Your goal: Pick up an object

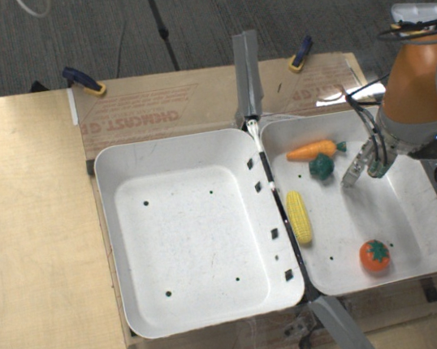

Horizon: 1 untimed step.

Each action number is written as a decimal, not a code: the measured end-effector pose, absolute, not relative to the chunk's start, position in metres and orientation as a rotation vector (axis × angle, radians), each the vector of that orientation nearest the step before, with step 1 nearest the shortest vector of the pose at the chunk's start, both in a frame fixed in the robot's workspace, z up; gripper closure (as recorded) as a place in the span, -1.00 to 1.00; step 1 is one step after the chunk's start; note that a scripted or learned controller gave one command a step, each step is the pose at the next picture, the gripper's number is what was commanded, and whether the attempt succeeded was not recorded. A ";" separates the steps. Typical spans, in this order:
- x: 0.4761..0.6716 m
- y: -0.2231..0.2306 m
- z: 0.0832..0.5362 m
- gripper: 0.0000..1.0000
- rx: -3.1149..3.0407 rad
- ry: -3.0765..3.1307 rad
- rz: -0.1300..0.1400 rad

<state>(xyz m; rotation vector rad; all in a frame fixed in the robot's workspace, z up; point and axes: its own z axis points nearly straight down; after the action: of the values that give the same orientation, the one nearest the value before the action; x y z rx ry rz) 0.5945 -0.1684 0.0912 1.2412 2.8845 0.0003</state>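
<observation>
The right bin [429,259] holds four toy foods. An orange carrot [311,150] lies at the back, with a small green broccoli piece [322,166] just in front of it. A yellow corn cob [297,216] lies lengthwise along the bin's left wall. A red-orange tomato [374,256] sits near the front edge. My gripper [365,168] hangs over the back right part of this bin, a little to the right of the broccoli. Its fingers stand apart, open, with nothing between them.
The left bin [140,305] sits beside the right one, with black clips along their shared wall [279,226]. A grey post [248,74] rises behind the divider. Two clamps [84,81] hold cardboard at the back.
</observation>
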 end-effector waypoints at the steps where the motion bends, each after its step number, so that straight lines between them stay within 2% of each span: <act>1: 0.478 -0.165 0.091 1.00 0.342 3.122 0.001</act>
<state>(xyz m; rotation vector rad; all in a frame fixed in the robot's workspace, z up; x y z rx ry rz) 0.4779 -0.1648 0.0915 0.3424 3.1225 0.0008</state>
